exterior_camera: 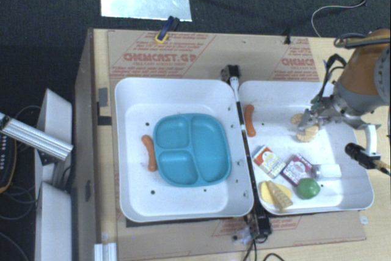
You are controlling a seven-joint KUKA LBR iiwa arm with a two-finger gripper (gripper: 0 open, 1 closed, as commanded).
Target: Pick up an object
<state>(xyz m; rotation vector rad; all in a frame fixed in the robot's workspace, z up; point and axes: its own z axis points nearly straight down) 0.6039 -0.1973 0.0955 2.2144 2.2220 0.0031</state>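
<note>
I see my arm (365, 73) come in from the right side, with its orange band up high and the grey wrist below it. The arm bends down and to the left, so the gripper (313, 118) points low at the end of it. The gripper looks small and dark from here, and I cannot make out how its tips sit.

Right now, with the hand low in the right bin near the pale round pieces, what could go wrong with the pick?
1. The hand sits at the edge of two pale cookie-like pieces lying close together; it may push them apart rather than lift one.
2. The pieces look flat, so closing on one could slip over it.
3. The right bin is crowded: the red box and green ball lie nearby and could be knocked.
</note>
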